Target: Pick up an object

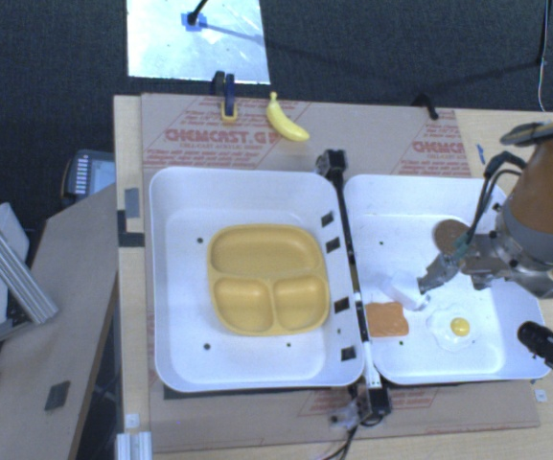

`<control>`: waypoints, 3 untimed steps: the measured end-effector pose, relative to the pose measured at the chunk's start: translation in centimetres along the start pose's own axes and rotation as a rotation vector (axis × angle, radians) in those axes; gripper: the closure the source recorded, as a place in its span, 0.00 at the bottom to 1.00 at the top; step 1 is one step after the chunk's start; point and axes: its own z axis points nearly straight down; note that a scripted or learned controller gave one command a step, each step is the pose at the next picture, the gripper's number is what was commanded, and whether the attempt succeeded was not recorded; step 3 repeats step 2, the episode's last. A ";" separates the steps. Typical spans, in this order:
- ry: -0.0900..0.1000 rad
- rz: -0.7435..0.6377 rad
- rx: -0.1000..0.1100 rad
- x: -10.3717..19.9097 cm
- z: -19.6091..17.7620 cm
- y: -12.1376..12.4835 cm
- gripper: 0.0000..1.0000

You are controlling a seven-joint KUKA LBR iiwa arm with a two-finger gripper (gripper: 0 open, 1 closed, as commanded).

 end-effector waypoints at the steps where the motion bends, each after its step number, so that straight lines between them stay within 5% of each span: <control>1: -0.002 -0.003 -0.012 0.0 -0.6 0.2 0.00; 2: -0.001 -0.001 -0.009 0.5 3.7 0.3 0.00; 3: -0.001 -0.001 -0.009 0.5 3.7 0.3 0.00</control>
